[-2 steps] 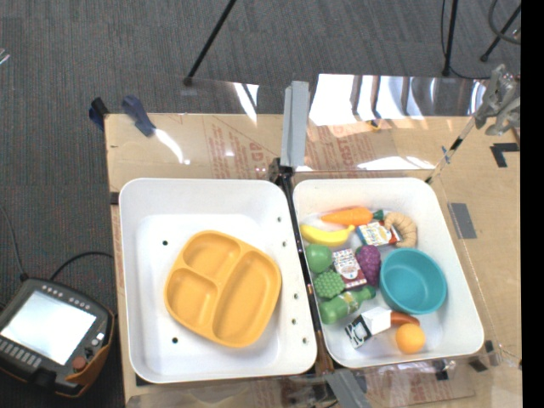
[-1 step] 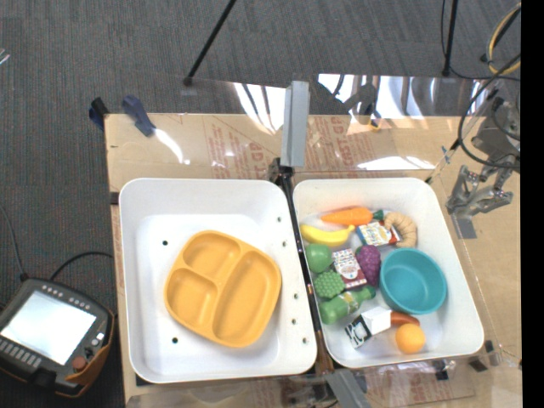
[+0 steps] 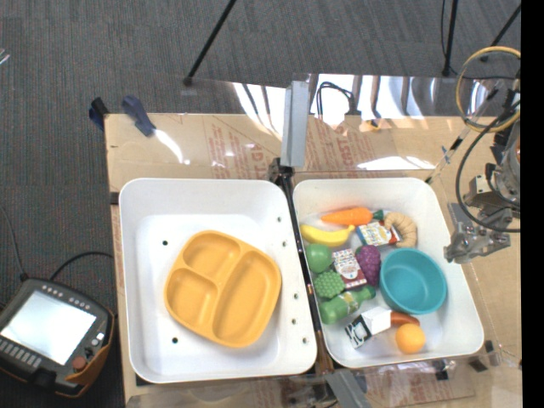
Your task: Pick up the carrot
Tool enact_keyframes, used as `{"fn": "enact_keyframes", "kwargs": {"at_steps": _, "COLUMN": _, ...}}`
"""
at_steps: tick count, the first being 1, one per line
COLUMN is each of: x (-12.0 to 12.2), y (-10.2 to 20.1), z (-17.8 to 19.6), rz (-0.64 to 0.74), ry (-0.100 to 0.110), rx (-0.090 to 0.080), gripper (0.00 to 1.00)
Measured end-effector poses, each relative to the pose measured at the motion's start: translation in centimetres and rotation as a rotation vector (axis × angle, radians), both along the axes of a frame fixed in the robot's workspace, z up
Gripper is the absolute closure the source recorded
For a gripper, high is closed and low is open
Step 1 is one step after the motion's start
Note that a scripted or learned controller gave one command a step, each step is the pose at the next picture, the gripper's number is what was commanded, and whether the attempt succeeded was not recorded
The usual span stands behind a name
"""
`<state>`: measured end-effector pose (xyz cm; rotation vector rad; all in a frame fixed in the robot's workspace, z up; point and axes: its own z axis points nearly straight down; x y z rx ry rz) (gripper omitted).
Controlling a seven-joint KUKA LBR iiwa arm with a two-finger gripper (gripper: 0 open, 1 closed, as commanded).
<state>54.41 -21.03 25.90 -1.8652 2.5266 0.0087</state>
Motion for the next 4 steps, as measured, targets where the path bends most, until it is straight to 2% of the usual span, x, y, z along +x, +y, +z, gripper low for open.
{"fn": "enact_keyframes", "kwargs": {"at_steps": 1, "x": 0.0, "y": 0.0, "z": 0.1, "rz": 0.000, "ry": -0.002, "rx": -0.001, "gripper": 0.00}}
{"fn": "enact_keyframes", "kwargs": {"at_steps": 2, "x": -4.2, "y": 1.0, "z": -9.5, "rz": -0.209, "ry": 0.006, "rx": 0.001, "gripper": 0.00}}
{"fn": "enact_keyframes", "kwargs": {"at_steps": 3, "x": -6.8, "y": 7.5, "z": -8.4, "rz": -0.332, "ry": 0.001, "rx": -0.002, "gripper": 0.00}}
{"fn": "enact_keyframes", "kwargs": {"at_steps": 4, "x": -6.8, "y": 7.4, "z": -9.0, "rz": -0.567, "ry": 0.004, "rx": -0.004, "gripper": 0.00}}
